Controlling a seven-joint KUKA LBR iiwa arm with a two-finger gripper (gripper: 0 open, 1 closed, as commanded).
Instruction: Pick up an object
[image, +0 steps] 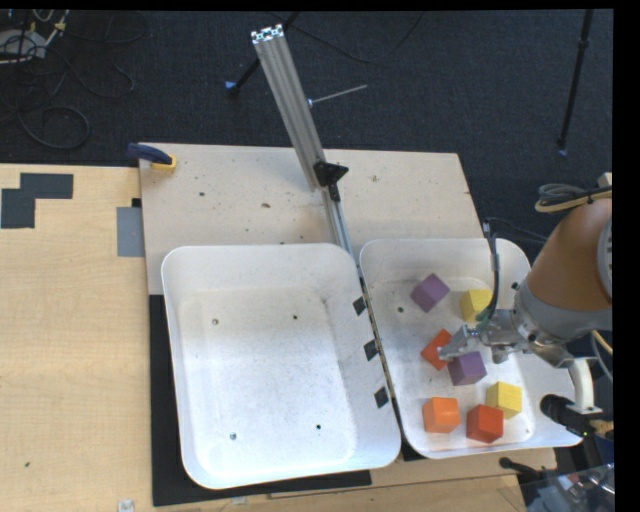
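— Where's the purple cube (467, 368)?
— Lower right of the frame, in the right bin (395, 262), just below the claw (470, 343), beside a red block (436, 350).
— Is it pinched?
— Can't tell; the claw's state is unclear above the tabletop (240, 190).

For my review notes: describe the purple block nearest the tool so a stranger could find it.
Look in the right bin, the one holding all the blocks. Just under the tool sits a purple block, left of a yellow block. The other purple block lies farther back, apart from the tool.
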